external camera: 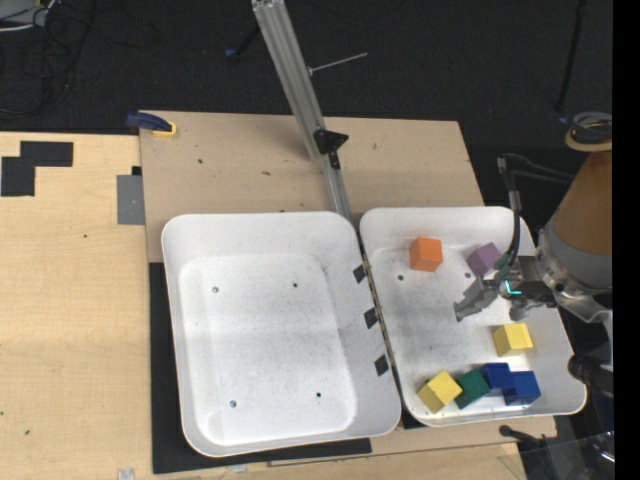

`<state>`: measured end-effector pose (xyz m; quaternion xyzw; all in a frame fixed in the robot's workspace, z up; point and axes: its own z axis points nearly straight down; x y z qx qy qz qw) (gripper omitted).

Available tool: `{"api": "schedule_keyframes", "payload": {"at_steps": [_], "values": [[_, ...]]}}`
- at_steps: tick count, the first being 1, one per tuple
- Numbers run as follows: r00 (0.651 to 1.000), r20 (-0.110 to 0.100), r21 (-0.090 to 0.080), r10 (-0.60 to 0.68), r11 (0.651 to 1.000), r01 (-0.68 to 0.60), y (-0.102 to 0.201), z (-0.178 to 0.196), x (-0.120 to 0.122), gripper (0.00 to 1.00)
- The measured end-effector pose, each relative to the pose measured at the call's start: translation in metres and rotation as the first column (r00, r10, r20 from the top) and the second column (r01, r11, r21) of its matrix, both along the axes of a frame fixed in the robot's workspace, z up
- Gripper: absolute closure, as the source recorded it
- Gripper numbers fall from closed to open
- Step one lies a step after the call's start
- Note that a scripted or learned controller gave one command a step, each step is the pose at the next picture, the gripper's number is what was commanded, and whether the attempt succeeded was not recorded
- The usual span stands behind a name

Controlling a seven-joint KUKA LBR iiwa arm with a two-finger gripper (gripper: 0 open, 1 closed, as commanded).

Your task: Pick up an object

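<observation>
In the right bin (pixel 400 353) lie an orange cube (pixel 426 254) and a purple block (pixel 483 259) toward the back. A yellow cube (pixel 513 339) sits near the right wall. At the front, a yellow block (pixel 439 391), a green block (pixel 473 386) and a blue block (pixel 511 382) are bunched together. My gripper (pixel 494 306) hangs over the bin's right half, just in front of the purple block and behind the yellow cube. Its fingers are spread open with nothing between them.
The left bin (pixel 262 333) lies beside the right one, with black clips (pixel 370 316) along the shared edge. A slanted metal rail (pixel 297 83) rises behind the bins. The arm's orange band (pixel 594 203) stands at the right edge.
</observation>
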<state>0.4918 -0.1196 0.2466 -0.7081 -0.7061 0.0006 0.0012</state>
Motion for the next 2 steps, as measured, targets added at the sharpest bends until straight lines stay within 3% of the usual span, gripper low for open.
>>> {"api": "schedule_keyframes", "payload": {"at_steps": [2], "values": [[1.0, -0.007, 0.002, 0.001, 1.0, -0.001, 0.007, -0.114, 0.0, 0.0]]}}
